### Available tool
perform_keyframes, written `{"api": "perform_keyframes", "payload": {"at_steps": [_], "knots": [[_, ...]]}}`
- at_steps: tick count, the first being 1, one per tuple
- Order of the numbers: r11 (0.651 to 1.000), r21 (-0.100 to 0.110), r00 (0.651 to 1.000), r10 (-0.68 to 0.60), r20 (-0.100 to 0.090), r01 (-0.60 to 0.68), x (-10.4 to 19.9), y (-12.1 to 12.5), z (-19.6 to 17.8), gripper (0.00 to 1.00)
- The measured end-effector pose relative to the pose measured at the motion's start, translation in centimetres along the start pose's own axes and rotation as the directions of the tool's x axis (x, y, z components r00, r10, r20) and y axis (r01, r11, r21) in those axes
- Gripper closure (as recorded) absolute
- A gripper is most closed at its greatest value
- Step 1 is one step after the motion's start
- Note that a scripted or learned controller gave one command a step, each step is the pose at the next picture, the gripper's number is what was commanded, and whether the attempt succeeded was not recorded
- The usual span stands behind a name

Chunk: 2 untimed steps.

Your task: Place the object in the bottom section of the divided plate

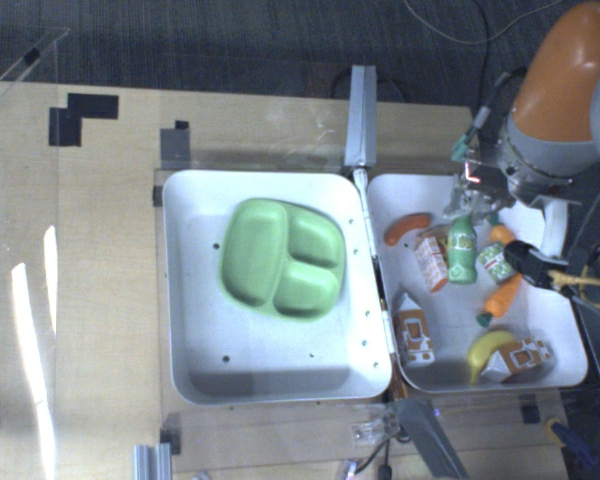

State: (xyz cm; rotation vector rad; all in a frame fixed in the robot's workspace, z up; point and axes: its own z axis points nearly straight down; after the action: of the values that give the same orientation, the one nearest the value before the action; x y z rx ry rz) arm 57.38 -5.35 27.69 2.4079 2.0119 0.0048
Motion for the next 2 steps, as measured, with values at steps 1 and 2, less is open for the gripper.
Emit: {"api": "perform_keyframes", "payload": {"at_steps": [1, 2], "knots": [[1.000, 0.006, 1.000, -0.011, -0.001, 0.011, 2.6, -4.4, 8.9, 1.00], [0.999, 0.001, 0.999, 0.036, -0.001, -0.036, 6.4, 1.3, 4.8, 1.00]]}}
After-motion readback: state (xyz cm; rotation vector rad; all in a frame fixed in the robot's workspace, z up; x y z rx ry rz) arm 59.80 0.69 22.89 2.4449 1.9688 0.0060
